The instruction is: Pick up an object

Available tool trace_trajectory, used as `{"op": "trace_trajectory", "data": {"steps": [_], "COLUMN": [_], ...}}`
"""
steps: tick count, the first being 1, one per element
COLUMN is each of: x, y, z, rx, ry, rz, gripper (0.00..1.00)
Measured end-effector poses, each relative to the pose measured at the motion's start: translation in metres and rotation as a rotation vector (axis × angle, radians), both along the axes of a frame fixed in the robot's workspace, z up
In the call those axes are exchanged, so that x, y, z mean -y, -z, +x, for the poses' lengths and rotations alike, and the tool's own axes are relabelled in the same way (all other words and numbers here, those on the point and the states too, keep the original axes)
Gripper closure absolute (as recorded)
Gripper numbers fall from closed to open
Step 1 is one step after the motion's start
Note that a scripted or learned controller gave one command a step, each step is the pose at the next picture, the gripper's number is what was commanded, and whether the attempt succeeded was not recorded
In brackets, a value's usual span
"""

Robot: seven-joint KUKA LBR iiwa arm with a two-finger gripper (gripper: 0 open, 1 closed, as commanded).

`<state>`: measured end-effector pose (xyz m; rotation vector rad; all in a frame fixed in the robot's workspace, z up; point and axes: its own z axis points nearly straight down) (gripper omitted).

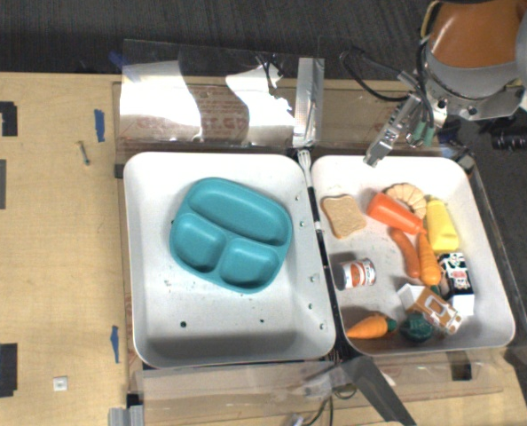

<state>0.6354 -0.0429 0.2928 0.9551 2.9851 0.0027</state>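
Note:
The right bin [487,238] holds several toy foods. A bread slice [343,214] lies at its left, and an orange carrot-like piece [394,211] sits beside a ridged tan piece [409,193]. A yellow bottle [441,225] and two orange sticks [416,256] are further right. A small red and white can [359,274] lies near the middle. A black and white carton [458,278], a brown box [432,308], a small carrot [370,327] and a dark green piece [416,328] crowd the front. My gripper [389,145] hangs above the bin's back edge, tilted toward the left, with nothing seen in it.
The left bin [148,309] holds a teal divided plate [231,233]. Clear plastic sheeting [210,105] and a metal strip [306,105] stand behind the bins. Cables [370,74] run along the back right. The wooden bench [42,238] extends to the left.

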Motion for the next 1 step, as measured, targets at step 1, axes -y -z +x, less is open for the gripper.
{"op": "trace_trajectory", "data": {"steps": [1], "x": [-0.0298], "y": [0.0352], "z": [0.0136], "rx": [-0.008], "ry": [-0.062], "rz": [0.001], "gripper": [1.00]}}
